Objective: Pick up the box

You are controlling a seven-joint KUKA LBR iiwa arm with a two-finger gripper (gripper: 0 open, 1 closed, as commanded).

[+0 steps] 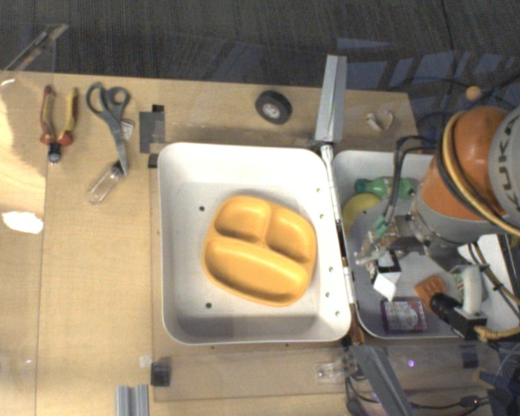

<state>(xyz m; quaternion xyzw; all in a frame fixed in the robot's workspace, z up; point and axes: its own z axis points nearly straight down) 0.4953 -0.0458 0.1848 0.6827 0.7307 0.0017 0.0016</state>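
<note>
Arm [494, 172] over right bin [364, 319], purple box [403, 315] (lying flat) below gripper [374, 254]

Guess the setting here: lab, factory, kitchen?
Most likely a robotics lab workbench: a wooden bench carrying two white bins, hand tools such as scissors and pliers, and a cabled KUKA arm.

Light wooden bench [78, 319] carries two shallow white bins [178, 232], grey-handled scissors [113, 120], red-handled pliers [56, 121], black tape roll [274, 107].

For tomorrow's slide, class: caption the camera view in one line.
KUKA arm reaches into the right bin above a small box; yellow cushion-like object fills left bin.
</note>
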